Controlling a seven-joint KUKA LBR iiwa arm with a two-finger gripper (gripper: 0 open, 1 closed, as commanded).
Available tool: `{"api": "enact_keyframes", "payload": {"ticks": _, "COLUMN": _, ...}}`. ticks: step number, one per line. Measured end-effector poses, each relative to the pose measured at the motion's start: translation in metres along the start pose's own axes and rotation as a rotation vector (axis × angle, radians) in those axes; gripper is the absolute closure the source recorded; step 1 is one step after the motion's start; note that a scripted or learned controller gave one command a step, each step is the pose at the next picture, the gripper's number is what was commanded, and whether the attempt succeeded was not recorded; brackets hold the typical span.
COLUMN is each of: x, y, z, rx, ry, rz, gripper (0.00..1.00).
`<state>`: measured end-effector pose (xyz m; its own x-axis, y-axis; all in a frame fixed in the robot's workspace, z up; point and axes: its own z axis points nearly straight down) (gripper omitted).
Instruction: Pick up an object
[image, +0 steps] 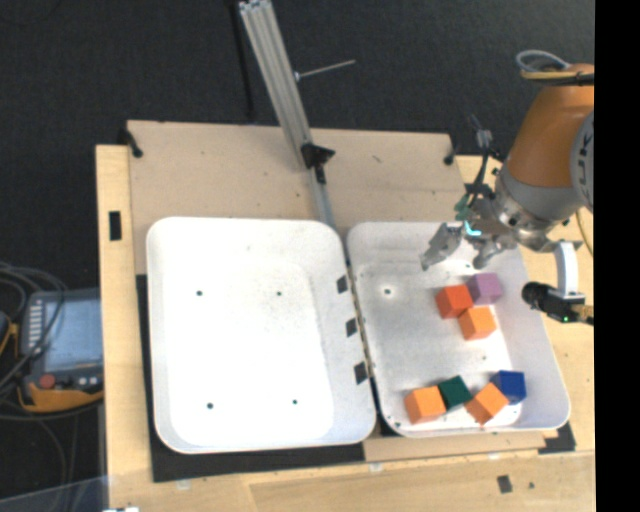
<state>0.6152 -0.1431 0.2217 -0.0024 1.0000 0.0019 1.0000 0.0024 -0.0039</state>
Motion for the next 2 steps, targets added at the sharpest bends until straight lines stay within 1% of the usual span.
{"api": "enact_keyframes", "payload": {"ticks": 1, "x": 0.000, "y": 0.001, "z": -0.003, "rx": -0.005, "ry": -0.001, "rz": -0.001, "gripper": 0.00}}
{"api": "enact_keyframes", "payload": {"ticks": 2, "x": 0.004, "y": -0.005, "z": 0.042, "rx": 0.001, "ry": -0.004, "rz": 0.003, "gripper": 0.00}}
